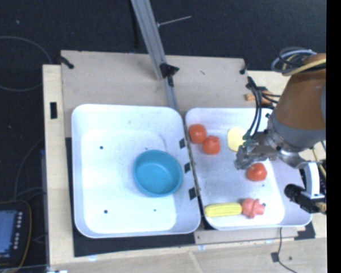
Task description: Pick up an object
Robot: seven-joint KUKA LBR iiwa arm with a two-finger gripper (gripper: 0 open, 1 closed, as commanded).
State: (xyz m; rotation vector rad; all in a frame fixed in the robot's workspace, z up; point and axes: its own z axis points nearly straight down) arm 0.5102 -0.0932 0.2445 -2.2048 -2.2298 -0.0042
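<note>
The gripper [247,155] hangs low in the right bin [216,124]; whether its jaws are open I cannot tell. A red ball [257,172] lies just at its 4 o'clock. Three red balls: two [197,133] [211,145] at 9 o'clock. One corn [223,210], lying left-right, one pink toy [252,207], one yellow piece [236,138]. One blue bowl [157,172], left bin [91,152]. The arm [301,112] enters from 3 o'clock

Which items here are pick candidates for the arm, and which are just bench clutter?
Pick candidates, right bin: two red pieces, a third red piece by the gripper, yellow piece, corn cob, pink toy. Left bin: blue bowl.

Clutter: metal pole, cables, handheld screen.
</note>
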